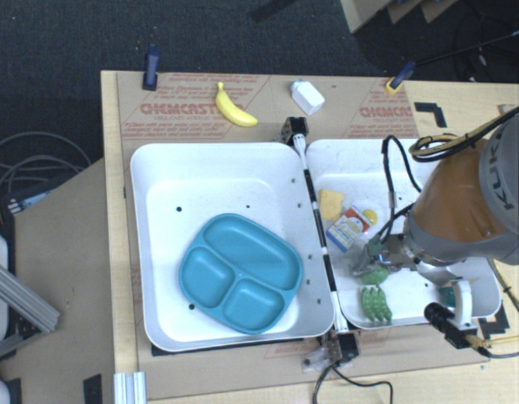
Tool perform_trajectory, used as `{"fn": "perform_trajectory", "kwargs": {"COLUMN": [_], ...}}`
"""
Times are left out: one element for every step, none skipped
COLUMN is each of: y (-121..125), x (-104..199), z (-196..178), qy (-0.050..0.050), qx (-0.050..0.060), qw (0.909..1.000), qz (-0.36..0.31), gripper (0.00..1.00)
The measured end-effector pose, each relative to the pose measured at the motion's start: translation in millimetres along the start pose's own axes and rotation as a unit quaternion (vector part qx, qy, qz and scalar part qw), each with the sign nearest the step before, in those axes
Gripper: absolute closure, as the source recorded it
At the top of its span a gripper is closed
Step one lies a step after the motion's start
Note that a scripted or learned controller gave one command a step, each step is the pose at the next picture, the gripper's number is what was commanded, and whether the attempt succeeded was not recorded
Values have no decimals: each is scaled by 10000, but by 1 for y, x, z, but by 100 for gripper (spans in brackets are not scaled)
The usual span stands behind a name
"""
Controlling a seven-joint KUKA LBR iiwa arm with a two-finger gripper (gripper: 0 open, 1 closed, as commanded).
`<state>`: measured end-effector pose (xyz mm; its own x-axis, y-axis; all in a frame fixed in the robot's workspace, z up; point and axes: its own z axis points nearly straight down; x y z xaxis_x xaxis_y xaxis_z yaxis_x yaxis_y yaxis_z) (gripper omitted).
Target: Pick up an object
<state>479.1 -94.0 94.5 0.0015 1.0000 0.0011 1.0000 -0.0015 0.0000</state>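
The right bin [353,153] holds a yellow piece [331,202], a small white, red and blue carton [347,228] and a green ridged item [376,304] near the front wall. My gripper [370,260] is low in the middle of this bin, just below the carton. It is right above another small green piece [378,274]. The wrist and the orange band [458,200] hide the bin's right half. I see nothing lifted off the bin floor.
A blue divided plate [240,270] lies in the left bin [158,168]. Behind the bins, on the bench, are a banana [232,108] and a white block [308,97]. Black cables [394,167] loop over the right bin.
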Motion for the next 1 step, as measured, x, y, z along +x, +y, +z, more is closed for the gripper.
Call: {"fn": "perform_trajectory", "kwargs": {"y": [57], "x": [63], "z": [-91], "qy": [2], "qx": [-13], "qw": [10000], "qz": [-17], "gripper": [100]}}
